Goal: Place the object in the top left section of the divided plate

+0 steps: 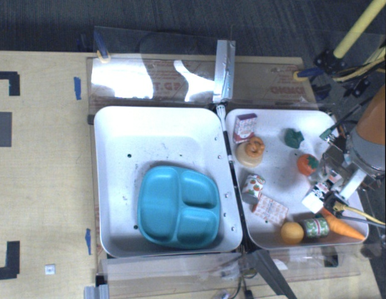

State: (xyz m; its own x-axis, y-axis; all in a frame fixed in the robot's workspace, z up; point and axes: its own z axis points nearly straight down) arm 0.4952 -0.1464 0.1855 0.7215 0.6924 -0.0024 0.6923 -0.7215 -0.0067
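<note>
The grey arm (370, 142) rises closest, its gripper (322, 180) hanging over the right side of the right bin (275, 116); whether it is open or holds anything cannot be told. The left bin (118, 129) lies well away to the gripper's left, and the blue divided plate (178, 208) rests in its lower half. Just below the gripper lie a carrot (347, 229), a green can (316, 228) and a yellow fruit (292, 232). A red fruit (307, 164) sits just beside it on the left. Farther left are a flat packet (269, 208), a bun (250, 149) and two small cartons (245, 128).
</note>
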